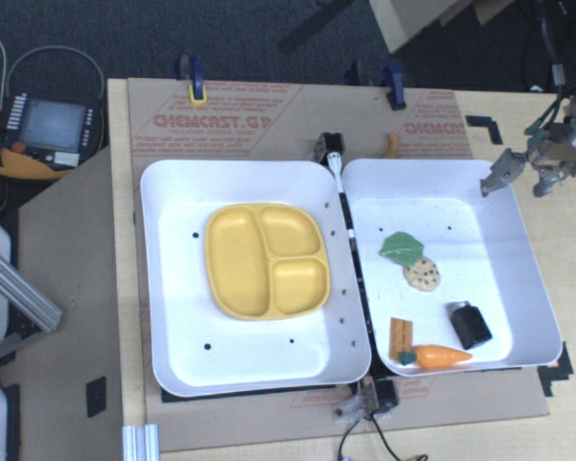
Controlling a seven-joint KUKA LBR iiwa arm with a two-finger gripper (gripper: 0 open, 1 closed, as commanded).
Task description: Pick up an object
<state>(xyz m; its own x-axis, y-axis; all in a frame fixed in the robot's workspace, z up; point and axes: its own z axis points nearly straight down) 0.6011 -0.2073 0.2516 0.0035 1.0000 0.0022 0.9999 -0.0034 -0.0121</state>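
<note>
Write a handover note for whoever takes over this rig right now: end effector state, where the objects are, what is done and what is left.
End effector: open, holding nothing, above the far right corner of the right bin.
Right bin holds: green leaf piece touching a speckled cookie mid-bin; black block nearer the front right; orange carrot at the front edge, beside a brown stick.
Left bin holds a yellow divided plate.
Done: nothing picked.
Left: choose an object, descend, grasp, lift.
</note>
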